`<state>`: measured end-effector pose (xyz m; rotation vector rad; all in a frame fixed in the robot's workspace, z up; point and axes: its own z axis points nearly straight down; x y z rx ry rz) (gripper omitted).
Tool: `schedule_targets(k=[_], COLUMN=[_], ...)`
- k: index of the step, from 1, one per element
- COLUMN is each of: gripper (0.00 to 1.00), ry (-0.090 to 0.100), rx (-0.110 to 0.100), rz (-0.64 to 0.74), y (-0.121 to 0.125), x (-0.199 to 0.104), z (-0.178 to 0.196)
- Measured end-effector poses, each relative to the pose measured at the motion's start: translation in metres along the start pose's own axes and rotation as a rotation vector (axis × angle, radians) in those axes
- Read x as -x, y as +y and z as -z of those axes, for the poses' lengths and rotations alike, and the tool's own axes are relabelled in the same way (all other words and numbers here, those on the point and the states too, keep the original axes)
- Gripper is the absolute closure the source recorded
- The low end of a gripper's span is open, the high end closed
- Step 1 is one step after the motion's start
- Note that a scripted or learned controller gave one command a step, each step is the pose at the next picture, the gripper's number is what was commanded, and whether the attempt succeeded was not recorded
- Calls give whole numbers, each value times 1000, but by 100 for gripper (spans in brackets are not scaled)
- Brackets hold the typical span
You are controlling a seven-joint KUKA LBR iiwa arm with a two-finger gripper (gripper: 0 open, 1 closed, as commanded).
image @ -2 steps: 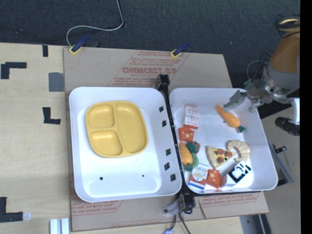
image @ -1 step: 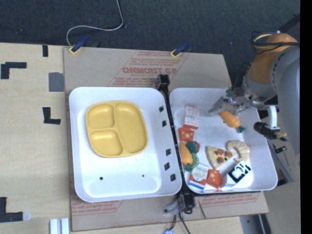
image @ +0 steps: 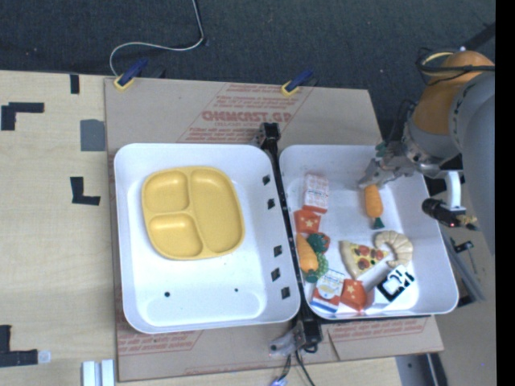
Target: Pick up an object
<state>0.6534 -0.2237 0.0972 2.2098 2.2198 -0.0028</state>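
The toy carrot point(image: 372, 202) lies in the right bin point(image: 438, 252), toward its far right, long axis running near to far. The end effector point(image: 378, 171) sits just beyond the carrot's far end, touching or nearly so; whether its grip is apart or together, I cannot tell. Red print on the cardboard point(image: 233, 119) beneath the bins is too blurred to read.

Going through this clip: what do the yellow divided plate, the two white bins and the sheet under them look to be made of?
Yellow divided plate: looks like moulded plastic, smooth with a soft sheen and rounded compartment ridges. White bins: probably thin formed plastic, glossy, with rounded corners and rolled rims. Sheet under them: corrugated cardboard, matte brown with red printed lettering, clipped at the top edge.
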Motion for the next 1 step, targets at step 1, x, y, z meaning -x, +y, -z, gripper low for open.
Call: schedule_targets(k=[1], gripper=[100], ry=[8], rx=[-4], rz=[-2], y=[16], x=[-62], z=[49])
